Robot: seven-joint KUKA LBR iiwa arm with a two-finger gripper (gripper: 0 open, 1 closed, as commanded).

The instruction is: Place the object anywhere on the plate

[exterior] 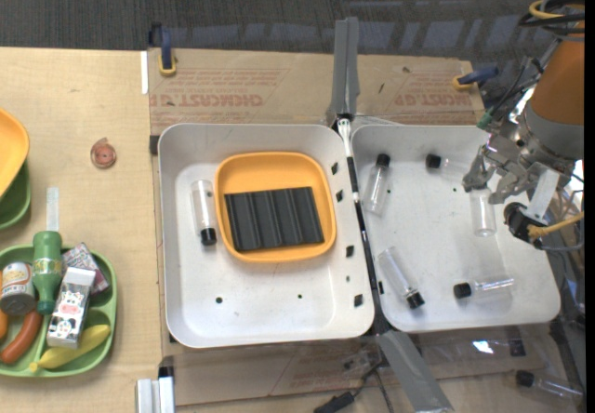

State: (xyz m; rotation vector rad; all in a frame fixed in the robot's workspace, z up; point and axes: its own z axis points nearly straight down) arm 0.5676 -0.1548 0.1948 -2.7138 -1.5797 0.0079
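Observation:
An orange plate (275, 175) sits in the left bin (186, 309), and a dark grey ribbed block (274, 219) lies flat on it. A clear vial with a black cap (202, 212) lies just left of the plate on the bin floor. More clear black-capped vials lie in the right bin (437, 309): one (377, 181) near its left wall, one (401, 277) at the front left, one (484, 288) at the front right. My gripper (493, 180) hangs over the right bin's right side, directly above another clear vial (483, 217).
A metal divider (345, 67) runs between the bins at the back. A small black-capped vial (435, 161) lies at the right bin's back. A green tray of toy food (56, 304) and a yellow dish (11, 153) stand on the wooden table at the left.

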